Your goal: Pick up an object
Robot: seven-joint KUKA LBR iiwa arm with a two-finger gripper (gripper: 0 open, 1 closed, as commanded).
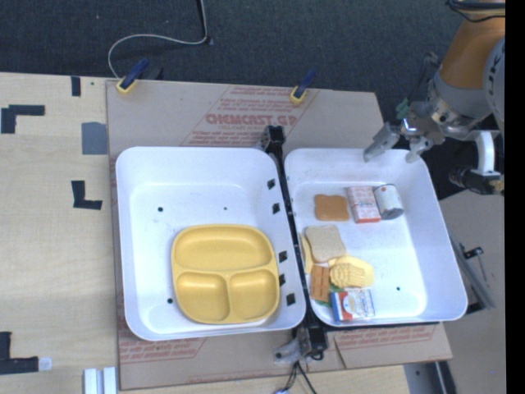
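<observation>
Camera view from above the bench: we see the grey arm [474, 64] reaching in from the right, its gripper [399, 144] poised over the far rim of the right bin [435, 245], fingers [376, 149] spread apart with nothing between them. We take the right bin as our landmark. Inside it, near its middle, lies a brown toast slice [331, 208], with a pink packet [362, 203] just beside it and a small grey can [388, 201] on its side next to that, toward the arm. Nearer the bin's front we find a pale bread slice [325, 242], a yellow corn-like piece [350, 272] touching it, an orange cracker [319, 282] along the bin's left wall, and a red-and-white packet [353, 304] at the front edge. To the left of the right bin, touching it along a black-clipped seam, sits the left bin [139, 220], holding a yellow divided tray [224, 272] in its front half. Both bins rest on a brown cardboard sheet [238, 117], pinned behind them by two yellow-and-blue clamps [131, 78], and a black cable [164, 43] loops across the dark floor beyond.
</observation>
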